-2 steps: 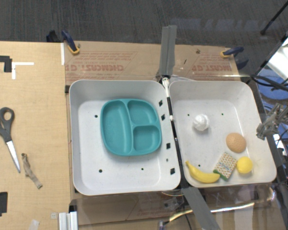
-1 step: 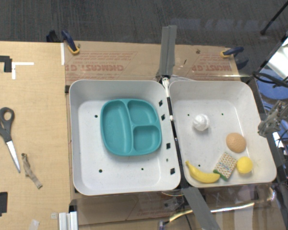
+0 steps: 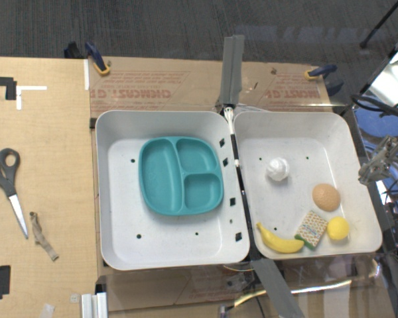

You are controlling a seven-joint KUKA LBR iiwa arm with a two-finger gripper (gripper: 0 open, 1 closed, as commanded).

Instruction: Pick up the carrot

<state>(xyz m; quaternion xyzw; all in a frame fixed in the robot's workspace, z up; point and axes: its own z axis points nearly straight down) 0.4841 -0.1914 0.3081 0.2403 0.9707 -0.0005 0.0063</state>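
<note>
Hanging by the right bin's [image 3: 298, 121] outer rim, the jaws are too blurry to call apart or together, probably parked clear of the toys. Nearest sit an egg [image 3: 326, 197], lemon [image 3: 337, 228], patterned box [image 3: 312, 228] and banana [image 3: 278, 242]. Where the carrot is, I honestly can't tell.

Landmark: divided tray [image 3: 182, 175], lying inside left bin [image 3: 113, 197], near centre. Right of tray, across the shared rims: right bin [image 3: 358, 177]. Within it, nearest tray and toward front, banana [image 3: 279, 242]; touching banana's far end, small packet [image 3: 312, 228]; beyond packet, lemon [image 3: 337, 228]; behind these, egg [image 3: 326, 197] and crumpled ball [image 3: 277, 169]. Far left of tray, on counter [image 3: 46, 177]: scissors [image 3: 8, 185].
</note>
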